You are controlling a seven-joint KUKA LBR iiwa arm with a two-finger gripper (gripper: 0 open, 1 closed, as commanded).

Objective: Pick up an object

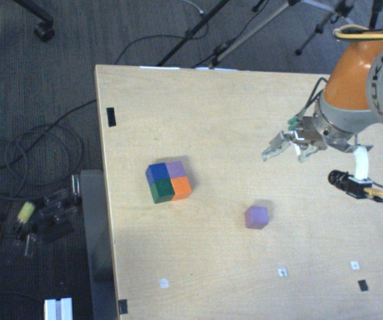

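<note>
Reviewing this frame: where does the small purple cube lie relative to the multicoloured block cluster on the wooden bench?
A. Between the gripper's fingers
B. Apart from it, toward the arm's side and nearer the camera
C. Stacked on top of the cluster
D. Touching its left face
B: the small purple cube lies alone on the bench, clear of the multicoloured block cluster, and the gripper is apart from both.

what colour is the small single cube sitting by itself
Light purple. The single cube shows best in the camera view, lying apart from the multicoloured block cluster.
</note>
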